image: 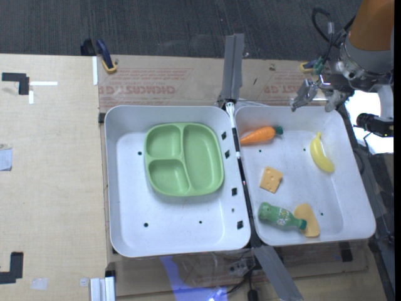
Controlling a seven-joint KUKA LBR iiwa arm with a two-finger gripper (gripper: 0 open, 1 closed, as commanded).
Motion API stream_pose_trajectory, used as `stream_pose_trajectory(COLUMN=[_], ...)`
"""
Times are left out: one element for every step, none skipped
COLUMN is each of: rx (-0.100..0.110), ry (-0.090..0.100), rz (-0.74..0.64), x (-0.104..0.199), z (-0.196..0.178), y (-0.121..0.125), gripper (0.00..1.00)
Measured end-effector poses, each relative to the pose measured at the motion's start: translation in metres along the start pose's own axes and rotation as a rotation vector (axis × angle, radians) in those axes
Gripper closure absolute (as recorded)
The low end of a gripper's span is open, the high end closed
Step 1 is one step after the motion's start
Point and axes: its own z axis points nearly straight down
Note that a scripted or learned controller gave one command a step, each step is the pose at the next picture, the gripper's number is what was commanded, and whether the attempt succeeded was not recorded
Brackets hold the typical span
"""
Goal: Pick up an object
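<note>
Pale wooden bench, two white bins side by side, arm at 2 o'clock.

Left bin with green divided plate at centre. Right bin with carrot at 11 o'clock, banana at 2 o'clock, cheese wedge near centre, green bottle at 6 o'clock touching orange slice. Gripper poised above far rim at 1 o'clock, fingers spread apart, gripping nothing, well apart from banana.

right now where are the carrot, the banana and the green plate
carrot point(257, 136), camera view, middle of its orange body
banana point(322, 155), camera view, middle of its curve
green plate point(202, 153), camera view, its large right compartment
</note>
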Motion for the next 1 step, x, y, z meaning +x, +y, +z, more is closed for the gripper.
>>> stream_pose_trajectory(rx=[-0.005], ry=[-0.001], rz=[-0.053], x=[-0.0337], z=[0.1658], y=[0.0074], gripper=[0.00])
